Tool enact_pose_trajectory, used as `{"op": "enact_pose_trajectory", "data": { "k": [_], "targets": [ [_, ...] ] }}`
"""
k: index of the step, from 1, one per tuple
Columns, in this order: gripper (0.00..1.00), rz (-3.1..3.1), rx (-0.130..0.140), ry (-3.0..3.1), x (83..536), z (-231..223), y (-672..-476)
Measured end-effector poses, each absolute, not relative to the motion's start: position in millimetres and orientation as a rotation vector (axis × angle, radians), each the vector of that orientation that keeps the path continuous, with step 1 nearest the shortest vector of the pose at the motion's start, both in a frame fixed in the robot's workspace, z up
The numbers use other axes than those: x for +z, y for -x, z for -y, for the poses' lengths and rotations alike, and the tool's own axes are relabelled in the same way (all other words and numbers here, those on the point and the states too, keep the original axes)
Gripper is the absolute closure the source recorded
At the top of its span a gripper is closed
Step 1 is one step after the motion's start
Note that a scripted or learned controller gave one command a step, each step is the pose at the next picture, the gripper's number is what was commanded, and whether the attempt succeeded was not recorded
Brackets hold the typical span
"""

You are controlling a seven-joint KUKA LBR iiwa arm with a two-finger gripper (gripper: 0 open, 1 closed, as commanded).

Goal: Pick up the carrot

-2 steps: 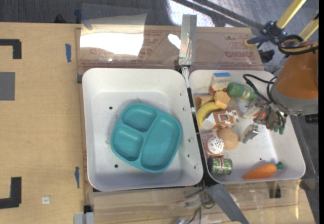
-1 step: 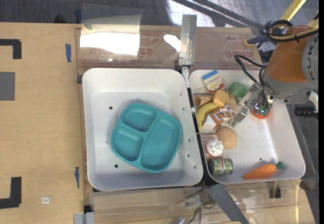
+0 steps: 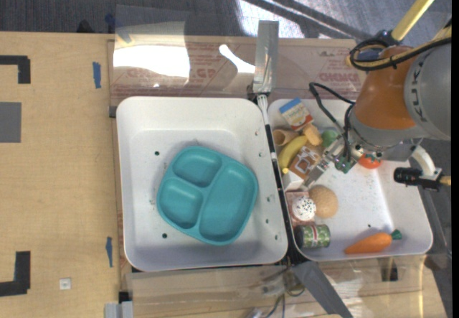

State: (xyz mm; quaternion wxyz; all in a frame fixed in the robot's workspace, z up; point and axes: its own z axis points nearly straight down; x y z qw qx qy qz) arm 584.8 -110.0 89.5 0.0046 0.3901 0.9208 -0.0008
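Orange, the carrot (image 3: 370,242) is seen lying at the near edge of the right bin (image 3: 401,198). Farther back, the gripper (image 3: 336,159) is lowered among cluttered items; its grip cannot be told.

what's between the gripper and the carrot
Bare white floor of the right bin, seen in the camera view, separates the gripper from the carrot.

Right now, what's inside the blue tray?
Nothing that I can see. The blue tray lies in the left bin, and all three of its compartments show bare blue. Nothing covers them.
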Motion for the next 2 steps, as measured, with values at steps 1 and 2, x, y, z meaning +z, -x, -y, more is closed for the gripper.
{"op": "enact_pose_trajectory", "data": {
  "k": [1,2],
  "targets": [
    [0.0,-2.778,-0.012,-1.476,88.2,114.3,-646.2],
    [1.0,-2.784,-0.02,-1.474,97.0,114.1,-644.9]
  ]
}}
